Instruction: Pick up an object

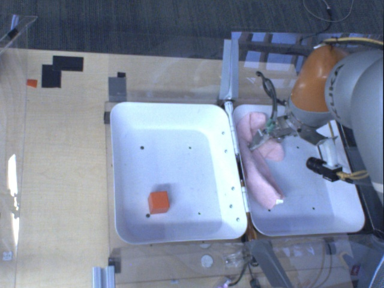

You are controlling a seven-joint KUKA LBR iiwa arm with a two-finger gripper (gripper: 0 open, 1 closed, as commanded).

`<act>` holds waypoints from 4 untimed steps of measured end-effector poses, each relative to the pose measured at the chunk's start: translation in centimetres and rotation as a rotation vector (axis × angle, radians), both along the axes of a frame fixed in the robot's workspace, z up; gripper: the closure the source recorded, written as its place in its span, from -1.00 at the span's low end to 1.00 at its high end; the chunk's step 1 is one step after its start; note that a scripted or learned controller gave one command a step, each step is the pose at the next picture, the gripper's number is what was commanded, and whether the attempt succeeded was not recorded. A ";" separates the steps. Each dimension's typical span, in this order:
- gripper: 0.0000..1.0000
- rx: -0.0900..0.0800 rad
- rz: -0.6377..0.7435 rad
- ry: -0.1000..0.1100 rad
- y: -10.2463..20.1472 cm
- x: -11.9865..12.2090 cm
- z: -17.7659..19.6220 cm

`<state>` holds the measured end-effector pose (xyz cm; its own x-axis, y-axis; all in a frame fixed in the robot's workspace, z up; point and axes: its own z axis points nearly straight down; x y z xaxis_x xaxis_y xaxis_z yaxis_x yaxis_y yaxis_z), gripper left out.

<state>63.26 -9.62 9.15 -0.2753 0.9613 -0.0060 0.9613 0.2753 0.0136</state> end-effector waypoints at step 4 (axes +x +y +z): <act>-1.00 0.003 -0.090 -0.004 -1.7 -4.0 0.1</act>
